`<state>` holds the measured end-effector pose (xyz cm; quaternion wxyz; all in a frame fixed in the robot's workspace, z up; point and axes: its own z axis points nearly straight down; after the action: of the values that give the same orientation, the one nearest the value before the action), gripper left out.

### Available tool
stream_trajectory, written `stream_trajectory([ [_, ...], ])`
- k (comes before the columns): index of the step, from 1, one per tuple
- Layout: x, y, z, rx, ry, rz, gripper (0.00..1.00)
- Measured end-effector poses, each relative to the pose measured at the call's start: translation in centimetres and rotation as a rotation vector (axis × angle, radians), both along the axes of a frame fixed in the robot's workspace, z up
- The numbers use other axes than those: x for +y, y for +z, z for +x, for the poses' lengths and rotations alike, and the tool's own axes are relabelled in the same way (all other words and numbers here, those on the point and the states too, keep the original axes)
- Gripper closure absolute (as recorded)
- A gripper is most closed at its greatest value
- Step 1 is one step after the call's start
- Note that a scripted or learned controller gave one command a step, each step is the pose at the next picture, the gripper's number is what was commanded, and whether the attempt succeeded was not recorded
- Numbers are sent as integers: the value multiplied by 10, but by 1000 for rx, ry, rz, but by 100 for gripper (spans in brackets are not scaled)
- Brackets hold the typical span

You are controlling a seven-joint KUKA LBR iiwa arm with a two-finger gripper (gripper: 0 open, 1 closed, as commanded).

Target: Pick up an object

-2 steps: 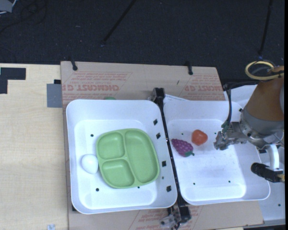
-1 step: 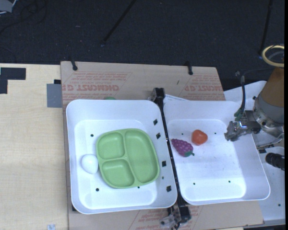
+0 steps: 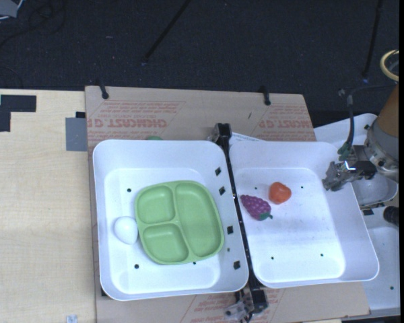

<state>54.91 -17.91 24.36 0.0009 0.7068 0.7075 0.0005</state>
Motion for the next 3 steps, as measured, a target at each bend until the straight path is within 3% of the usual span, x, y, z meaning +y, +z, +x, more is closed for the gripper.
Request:
stream_trajectory([
  [2,104,-5,3,6,3,3,100],
  [3,165,-7,20,4,5,3,100],
])
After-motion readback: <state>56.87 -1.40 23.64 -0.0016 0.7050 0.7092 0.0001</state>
